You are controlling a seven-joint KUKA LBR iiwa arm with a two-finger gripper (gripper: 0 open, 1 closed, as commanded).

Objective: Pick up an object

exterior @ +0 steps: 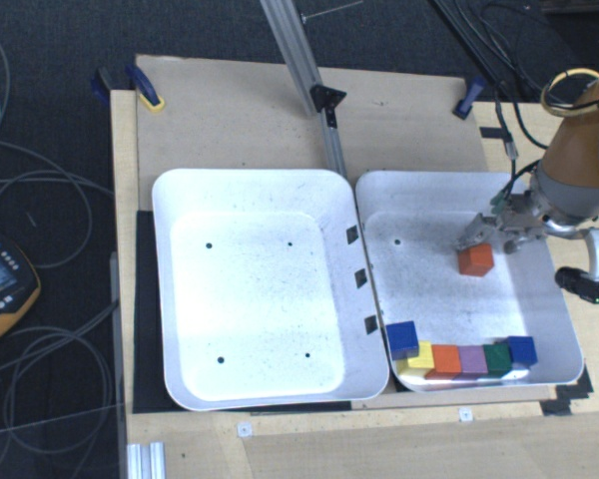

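Dark carpet strewn with cables surrounds your wooden bench (230,108), which carries two white bins side by side. Note that the gripper (484,239) sits over the right bin (419,208), directly above an orange-red block (475,260); whether its hand is wide or narrow on the block you cannot tell. Observe blue, yellow, orange, purple and green blocks (459,357) clustered against the right bin's near wall

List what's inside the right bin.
Right bin: an orange block mid-bin just under the end effector; along the near wall a row of blocks, blue, yellow, orange, purple, green, blue. The arm covers part of the floor at the right.
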